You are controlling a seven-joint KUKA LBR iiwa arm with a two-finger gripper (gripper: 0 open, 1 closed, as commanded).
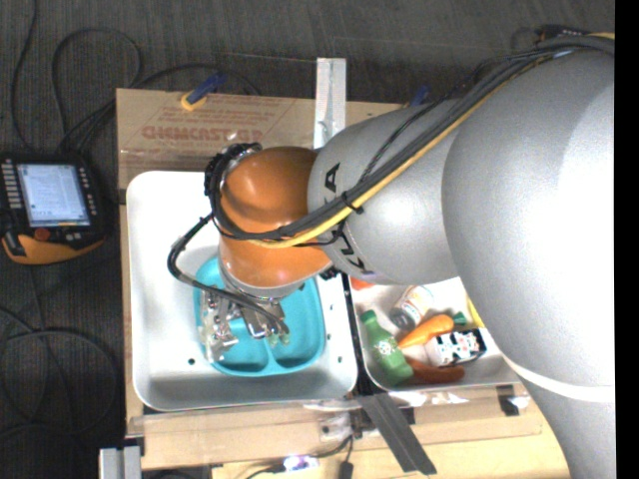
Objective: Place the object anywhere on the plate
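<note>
Pendant point(48, 200): a handheld control unit with a lit screen, lying on the dark floor left of the bench.
Left bin point(150, 297): white and shallow; it carries the plate toward its near right corner.
Plate point(305, 342): turquoise, lying flat, much of it covered by the wrist above it.
Gripper point(240, 329): low over the plate's left half, pointing down; whether the jaws are apart or together cannot be told, and no object can be made out between them.
Arm point(429, 198): grey with an orange band, reaching in over the divide between the bins.
Right bin point(371, 382): holds the loose items at its near left corner, well apart from the jaws: a green bottle point(381, 345), an orange carrot point(427, 329), a black-and-white cow-patterned piece point(457, 345).
</note>
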